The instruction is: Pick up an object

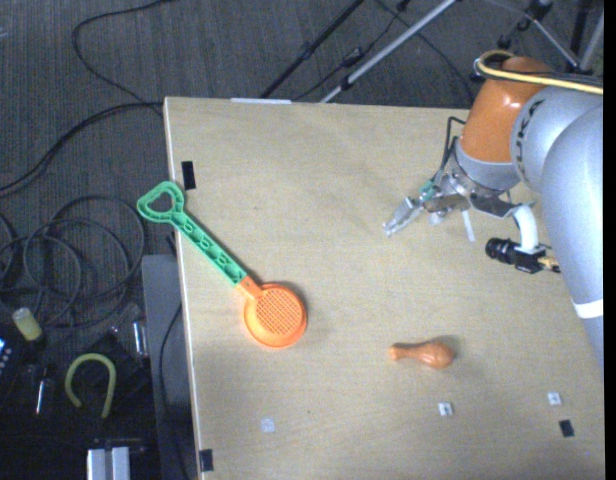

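A sieve-like toy with a green handle and a round orange mesh head (274, 315) lies on the tan bench top (328, 168) at the left, its handle reaching over the left edge. A small orange pear-shaped object (425, 353) lies at the lower middle. My gripper (400, 219) hangs over the upper right part of the surface and points left, well apart from both objects. Nothing is seen in it.
Small dark and white markers (445, 408) dot the lower right of the surface. Cables, a green U-shaped piece (90, 373) and stand legs lie on the floor to the left and behind. The grey arm (568, 188) fills the right side.
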{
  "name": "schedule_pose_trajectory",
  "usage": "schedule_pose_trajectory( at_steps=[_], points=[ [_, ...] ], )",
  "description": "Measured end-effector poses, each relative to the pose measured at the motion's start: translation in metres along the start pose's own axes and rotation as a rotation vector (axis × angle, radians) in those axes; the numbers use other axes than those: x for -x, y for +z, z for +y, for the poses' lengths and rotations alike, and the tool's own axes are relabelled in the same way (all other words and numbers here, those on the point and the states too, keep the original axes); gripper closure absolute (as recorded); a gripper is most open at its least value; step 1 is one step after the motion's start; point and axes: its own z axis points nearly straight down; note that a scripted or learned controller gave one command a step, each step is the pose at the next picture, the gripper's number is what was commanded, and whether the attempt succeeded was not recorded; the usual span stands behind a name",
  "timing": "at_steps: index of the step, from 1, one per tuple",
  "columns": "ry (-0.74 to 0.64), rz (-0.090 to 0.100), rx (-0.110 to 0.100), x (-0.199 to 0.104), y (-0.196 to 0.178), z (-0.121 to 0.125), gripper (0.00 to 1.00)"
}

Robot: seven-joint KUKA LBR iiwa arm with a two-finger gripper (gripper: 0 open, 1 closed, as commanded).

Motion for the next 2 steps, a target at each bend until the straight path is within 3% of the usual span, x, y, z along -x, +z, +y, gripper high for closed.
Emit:
schedule_pose_trajectory(
  at_steps=[1,2],
  points=[
    [-0.063,0.001,0.000,-0.0545,0.0001,0.0155,0.00],
    [-0.063,0.002,0.001,-0.0555,-0.0088,0.0160,1.00]
  ],
)
